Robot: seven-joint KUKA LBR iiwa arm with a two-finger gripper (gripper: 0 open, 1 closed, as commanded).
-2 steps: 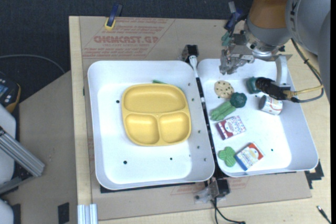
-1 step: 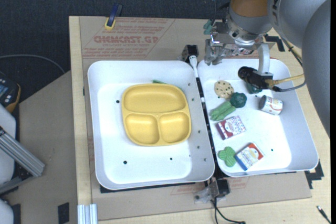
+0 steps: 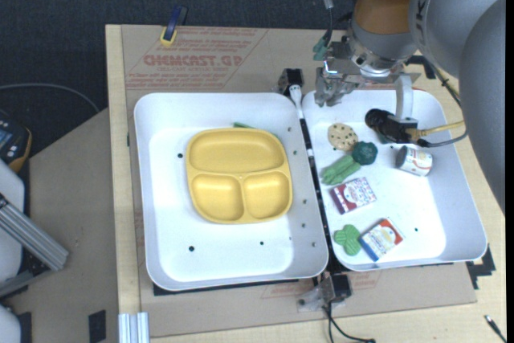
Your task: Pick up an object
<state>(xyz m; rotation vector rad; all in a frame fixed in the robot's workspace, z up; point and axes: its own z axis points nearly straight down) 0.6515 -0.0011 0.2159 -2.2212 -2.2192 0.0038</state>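
From my station I see the gripper (image 3: 331, 96) hanging over the far corner of the right bin (image 3: 440, 205), close to the divider between the two bins. I cannot tell whether it is open or closed from this slant, and I see nothing held in it.

Everything I could pick lies in that right bin. A chocolate-chip cookie (image 3: 342, 136) sits nearest, just in front of the gripper. A pale green toy pod (image 3: 340, 168) touches a darker green ball-like piece (image 3: 366, 153). Below them lie a red-and-white packet (image 3: 353, 193), a small green toy (image 3: 347, 237) and a little carton (image 3: 380, 238) just beside it. A small white cup (image 3: 414, 161) lies on its side, apart from the rest.

The left bin (image 3: 161, 213) carries a yellow divided plate (image 3: 238, 174), too broad and flat to grasp easily, which I judge is why the arm works the right side.

The cookie looks the likeliest target, but it is flat, so a grasp could slide off its edge.
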